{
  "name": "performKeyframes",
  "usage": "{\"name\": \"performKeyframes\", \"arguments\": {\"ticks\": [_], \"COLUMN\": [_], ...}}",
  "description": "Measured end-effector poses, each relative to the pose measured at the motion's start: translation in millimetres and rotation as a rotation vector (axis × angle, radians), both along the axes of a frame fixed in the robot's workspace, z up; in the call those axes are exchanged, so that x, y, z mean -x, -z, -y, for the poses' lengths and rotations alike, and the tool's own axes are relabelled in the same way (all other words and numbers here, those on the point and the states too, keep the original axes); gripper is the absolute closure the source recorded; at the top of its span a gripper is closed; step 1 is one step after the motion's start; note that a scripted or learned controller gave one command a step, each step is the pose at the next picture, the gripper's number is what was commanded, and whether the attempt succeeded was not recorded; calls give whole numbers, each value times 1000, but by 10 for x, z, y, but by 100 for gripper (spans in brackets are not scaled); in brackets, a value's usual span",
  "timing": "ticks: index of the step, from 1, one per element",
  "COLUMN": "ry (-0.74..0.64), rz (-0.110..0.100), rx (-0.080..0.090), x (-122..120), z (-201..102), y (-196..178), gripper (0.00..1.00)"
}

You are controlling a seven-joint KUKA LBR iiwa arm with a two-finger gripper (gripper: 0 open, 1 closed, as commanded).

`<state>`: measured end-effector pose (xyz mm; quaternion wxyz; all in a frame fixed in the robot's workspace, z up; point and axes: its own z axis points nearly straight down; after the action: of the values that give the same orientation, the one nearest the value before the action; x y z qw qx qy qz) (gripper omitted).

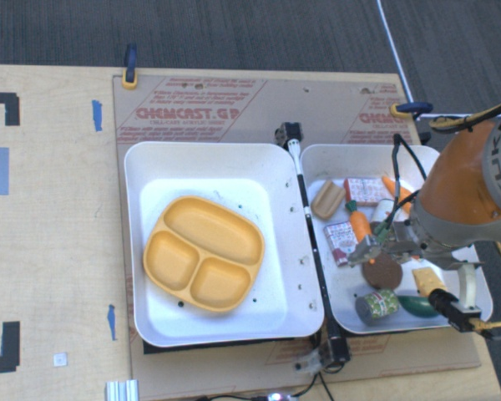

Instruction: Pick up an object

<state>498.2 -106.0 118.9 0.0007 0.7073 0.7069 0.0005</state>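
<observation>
The right bin (476,295) holds several small items. Among them are a tan bread-like piece (327,199), a red and white box (365,190), an orange carrot (360,222), a small red and white packet (341,241), a brown round piece (382,273), a green can (377,306), a dark green vegetable (417,306) and a yellow piece (427,279). My gripper (377,247) hangs low over the middle of this bin. It is just above the brown round piece and right of the packet. The wrist hides what lies straight beneath it.
The left bin (142,165) holds a yellow divided plate (203,253). A black rail (305,207) runs between the two bins. The grey and orange arm (463,190) covers the right bin's far right part. A cable (397,40) crosses the top right.
</observation>
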Motion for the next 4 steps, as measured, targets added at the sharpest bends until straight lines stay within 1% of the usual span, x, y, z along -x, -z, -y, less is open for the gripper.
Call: {"name": "performKeyframes", "arguments": {"ticks": [1, 2, 3, 4], "ry": [1, 1, -2, -3], "rz": [11, 18, 0, 1], "rx": [5, 7, -1, 0], "x": [155, 131, -316, -319], "z": [-106, -99, -702, -697], "y": [309, 192, -663, -761], "gripper": [0, 100, 100, 100]}}
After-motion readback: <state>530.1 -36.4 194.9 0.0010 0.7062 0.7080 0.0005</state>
